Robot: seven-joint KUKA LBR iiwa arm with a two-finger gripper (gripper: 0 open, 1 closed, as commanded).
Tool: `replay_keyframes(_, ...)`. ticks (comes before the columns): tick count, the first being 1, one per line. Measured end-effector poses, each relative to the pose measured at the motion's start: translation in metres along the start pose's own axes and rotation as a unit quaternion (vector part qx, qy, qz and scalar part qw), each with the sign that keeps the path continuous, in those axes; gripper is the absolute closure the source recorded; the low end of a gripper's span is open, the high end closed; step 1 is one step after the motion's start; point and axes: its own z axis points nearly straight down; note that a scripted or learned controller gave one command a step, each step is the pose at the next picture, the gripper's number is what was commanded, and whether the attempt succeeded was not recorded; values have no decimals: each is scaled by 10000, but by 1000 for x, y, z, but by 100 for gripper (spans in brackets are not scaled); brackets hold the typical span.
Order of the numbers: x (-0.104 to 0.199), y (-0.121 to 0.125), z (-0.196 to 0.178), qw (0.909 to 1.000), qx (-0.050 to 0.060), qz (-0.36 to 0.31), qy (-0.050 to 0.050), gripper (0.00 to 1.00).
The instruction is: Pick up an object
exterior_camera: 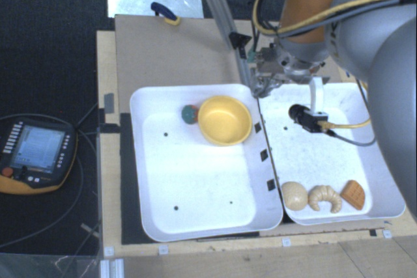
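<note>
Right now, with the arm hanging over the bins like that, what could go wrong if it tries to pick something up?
1. The gripper hangs over the divider between the bins, near the yellow bowl; a straight descent may hit the rims rather than an object.
2. The small green ball touches the bowl, so the fingers may not fit around it.
3. The bread roll, croissant and waffle piece crowd the right bin's near edge, so a grab may knock neighbours.

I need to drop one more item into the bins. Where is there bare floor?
Left bin: everything in front of the yellow bowl and teal ball is bare. Right bin: the middle is free; the front edge is crowded with bread roll, croissant and waffle.
</note>
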Motion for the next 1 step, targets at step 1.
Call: replay_keyframes(1, 43, -1, 0, 10000, -3, 5, 0, 100)
